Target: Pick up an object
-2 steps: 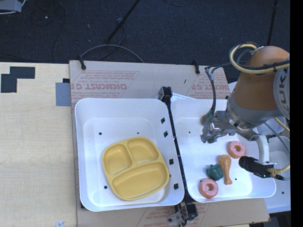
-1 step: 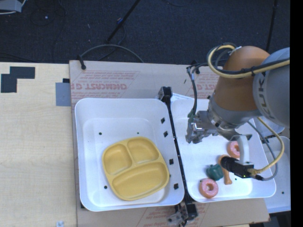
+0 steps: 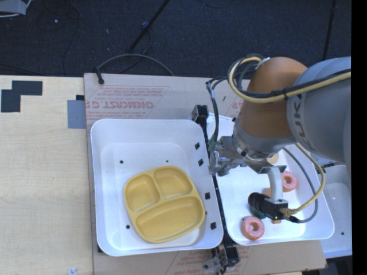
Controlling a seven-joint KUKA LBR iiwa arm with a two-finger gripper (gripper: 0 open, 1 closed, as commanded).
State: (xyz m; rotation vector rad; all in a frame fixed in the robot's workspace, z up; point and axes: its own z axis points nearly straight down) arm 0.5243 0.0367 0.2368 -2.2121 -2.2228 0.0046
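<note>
My gripper (image 3: 222, 165) hangs under the orange-banded wrist, low over the left side of the right bin (image 3: 324, 225), close to the wall between the two bins. A pink frosted donut (image 3: 252, 228) lies near that bin's front edge, apart from the gripper. A second pink donut (image 3: 288, 181) lies to the right, partly behind the wrist bracket. A small pale object (image 3: 273, 158) peeks out from under the arm. The arm hides much of this bin's floor. I see nothing between the fingers.
A yellow divided plate (image 3: 165, 203) lies in the left bin (image 3: 109, 148), toward its front right. A printed cardboard sheet (image 3: 132, 99) lies under both bins. The wooden bench top (image 3: 40, 182) stretches to the left.
</note>
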